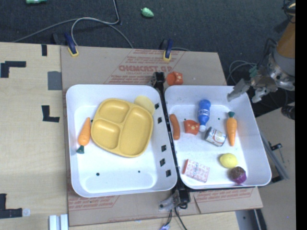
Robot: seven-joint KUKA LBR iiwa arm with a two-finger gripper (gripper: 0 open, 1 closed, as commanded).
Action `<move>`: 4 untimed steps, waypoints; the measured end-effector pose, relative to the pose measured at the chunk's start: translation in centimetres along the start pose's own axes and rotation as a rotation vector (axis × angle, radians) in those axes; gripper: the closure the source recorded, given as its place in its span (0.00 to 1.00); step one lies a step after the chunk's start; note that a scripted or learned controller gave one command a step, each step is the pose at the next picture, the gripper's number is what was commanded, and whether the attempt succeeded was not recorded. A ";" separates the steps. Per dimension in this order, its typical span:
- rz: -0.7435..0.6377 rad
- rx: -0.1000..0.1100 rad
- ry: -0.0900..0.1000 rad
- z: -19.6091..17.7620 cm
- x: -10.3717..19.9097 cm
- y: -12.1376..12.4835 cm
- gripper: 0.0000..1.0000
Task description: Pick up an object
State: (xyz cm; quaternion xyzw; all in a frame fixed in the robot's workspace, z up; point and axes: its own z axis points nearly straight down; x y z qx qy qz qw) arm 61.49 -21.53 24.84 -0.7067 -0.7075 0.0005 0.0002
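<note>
My gripper (248, 93) hangs over the far right corner of the right bin (249, 143), open, with nothing between its fingers. Below and left of it in that bin lie a blue bottle (204, 110), an orange carrot (231, 130), a small silver can (215, 136), a red piece (192, 127) and a sausage (174, 127). Nearer the front are a lemon (229, 160), a purple fruit (238, 175) and a pink packet (196, 170). The carrot's green tip is the closest thing to the gripper.
The left bin (115, 181) holds a yellow divided plate (122, 127), a second carrot (85, 133) and a pale yellow piece (144, 103). A red-orange object (174, 78) sits on the cardboard just behind the bins. Black clips join the two bins along the middle wall.
</note>
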 end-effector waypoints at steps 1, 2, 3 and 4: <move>-0.001 0.003 0.001 9.3 3.4 4.6 0.00; -0.001 -0.003 -0.001 16.2 8.1 5.4 0.00; -0.003 -0.003 -0.004 15.2 8.1 5.5 1.00; -0.002 -0.003 0.001 6.3 15.3 3.3 1.00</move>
